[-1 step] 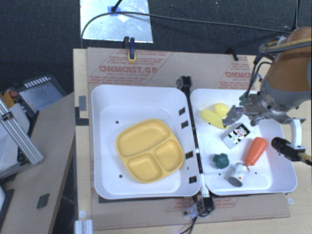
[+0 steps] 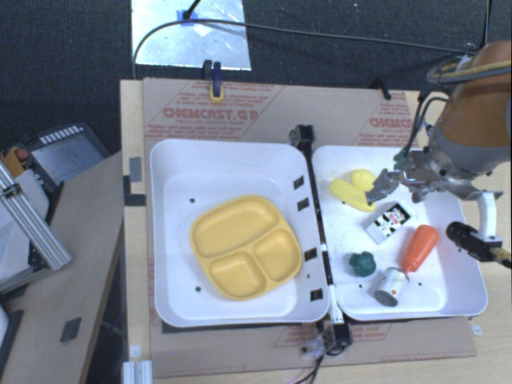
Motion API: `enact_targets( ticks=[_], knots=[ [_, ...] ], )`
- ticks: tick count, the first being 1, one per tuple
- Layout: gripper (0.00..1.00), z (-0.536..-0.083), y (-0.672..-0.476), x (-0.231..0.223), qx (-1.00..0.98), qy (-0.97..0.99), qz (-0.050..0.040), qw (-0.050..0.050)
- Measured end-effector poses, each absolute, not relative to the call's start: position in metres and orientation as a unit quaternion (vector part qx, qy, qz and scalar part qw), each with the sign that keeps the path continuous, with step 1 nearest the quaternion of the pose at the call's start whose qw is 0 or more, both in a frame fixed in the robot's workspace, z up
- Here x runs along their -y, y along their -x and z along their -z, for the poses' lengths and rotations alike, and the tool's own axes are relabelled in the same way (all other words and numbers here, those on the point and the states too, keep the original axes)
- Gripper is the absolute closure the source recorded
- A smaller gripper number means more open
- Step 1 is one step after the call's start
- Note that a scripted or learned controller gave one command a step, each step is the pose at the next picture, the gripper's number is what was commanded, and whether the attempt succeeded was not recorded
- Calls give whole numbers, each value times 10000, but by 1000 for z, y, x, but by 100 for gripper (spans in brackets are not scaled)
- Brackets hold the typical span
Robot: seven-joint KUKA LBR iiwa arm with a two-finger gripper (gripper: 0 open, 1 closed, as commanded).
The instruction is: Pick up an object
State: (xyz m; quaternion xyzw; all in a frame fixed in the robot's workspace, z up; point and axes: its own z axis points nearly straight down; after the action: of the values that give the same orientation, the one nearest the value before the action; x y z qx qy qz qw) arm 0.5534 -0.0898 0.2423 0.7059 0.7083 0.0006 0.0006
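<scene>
The right bin holds several small objects. A yellow corn-like piece lies beside a yellow round fruit at the bin's back left. A small white box with a printed face lies near the middle, with an orange carrot to its right. A green lump and a grey cup on its side lie toward the front. My gripper hangs just above the white box and right of the yellow fruit. It is open, with nothing between its fingers.
The left bin holds a yellow divided plate. A black divider with clips runs between the bins. The arm's grey body covers the right bin's back right corner. A black part juts in at the right wall.
</scene>
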Motion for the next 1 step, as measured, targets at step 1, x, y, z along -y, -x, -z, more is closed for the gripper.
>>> enact_targets(
  ticks=[1],
  knots=[
    [0,-201,-554,88,-7076,-7066,5,-9]
  ],
)
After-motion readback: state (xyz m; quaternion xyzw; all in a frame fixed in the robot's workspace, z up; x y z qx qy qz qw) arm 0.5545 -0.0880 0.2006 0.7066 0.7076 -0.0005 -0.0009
